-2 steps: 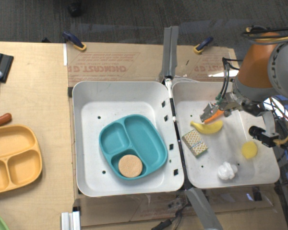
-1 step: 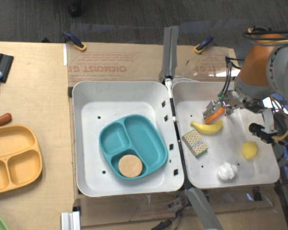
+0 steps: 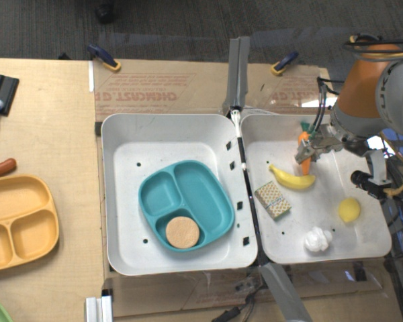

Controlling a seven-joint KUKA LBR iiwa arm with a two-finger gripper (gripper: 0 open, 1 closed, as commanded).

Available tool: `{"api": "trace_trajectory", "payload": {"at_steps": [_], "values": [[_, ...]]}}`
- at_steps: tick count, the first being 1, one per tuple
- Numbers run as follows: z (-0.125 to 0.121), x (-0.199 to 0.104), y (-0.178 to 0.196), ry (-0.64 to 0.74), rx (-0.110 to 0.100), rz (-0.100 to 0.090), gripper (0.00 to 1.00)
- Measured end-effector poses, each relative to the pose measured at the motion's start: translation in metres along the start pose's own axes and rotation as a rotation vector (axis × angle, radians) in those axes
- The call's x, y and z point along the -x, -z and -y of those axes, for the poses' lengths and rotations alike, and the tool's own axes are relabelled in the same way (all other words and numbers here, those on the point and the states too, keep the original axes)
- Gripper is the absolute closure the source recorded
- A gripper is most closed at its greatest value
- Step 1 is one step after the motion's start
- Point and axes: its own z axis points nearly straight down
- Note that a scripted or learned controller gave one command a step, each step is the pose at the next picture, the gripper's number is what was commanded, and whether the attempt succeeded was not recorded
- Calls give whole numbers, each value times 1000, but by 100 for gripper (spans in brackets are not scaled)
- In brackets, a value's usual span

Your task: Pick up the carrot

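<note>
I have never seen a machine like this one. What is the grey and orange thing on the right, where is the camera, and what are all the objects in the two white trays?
The grey and orange thing is a robot arm. It reaches in from the right, and the camera looks down on the bench from above, at a slant. At the arm's end is a gripper with two fingers, and a carrot, the orange thing, shows between them over the right bin. In that bin also lie a banana, a small patterned box, a lemon and a white crumpled thing. The left bin holds a teal divided plate with a round cracker in one compartment. On the bench to the left lies an orange divided tray.
</note>
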Motion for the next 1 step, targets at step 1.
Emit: {"api": "trace_trajectory", "payload": {"at_steps": [1], "values": [[-47, -60, 91, 498, 7, 3, 100]]}}
